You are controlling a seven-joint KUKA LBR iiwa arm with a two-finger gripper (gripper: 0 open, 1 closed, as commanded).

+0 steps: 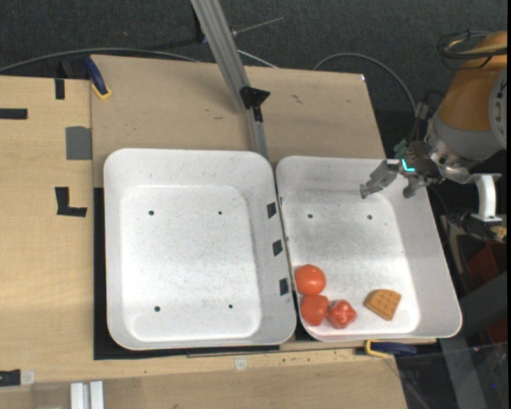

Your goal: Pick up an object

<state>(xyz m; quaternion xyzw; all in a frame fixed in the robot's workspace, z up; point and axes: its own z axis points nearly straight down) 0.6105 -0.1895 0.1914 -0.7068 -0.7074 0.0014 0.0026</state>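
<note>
Nearest the camera, in the right bin (426,254) by the worktop's front edge, lie three small red fruits (310,279) and a tan waffle piece (383,303): likely light, rounded, slippery toys, best pinched across the middle. The tool (393,181) hovers spread, holding nothing, over that bin's far edge.

text: you get 0 readable words, numbers or brands | bench (187,100): black tape marks, no letters you can read | bins (187,164): dark specks, no labels | arm (473,100): no legible marking
</note>
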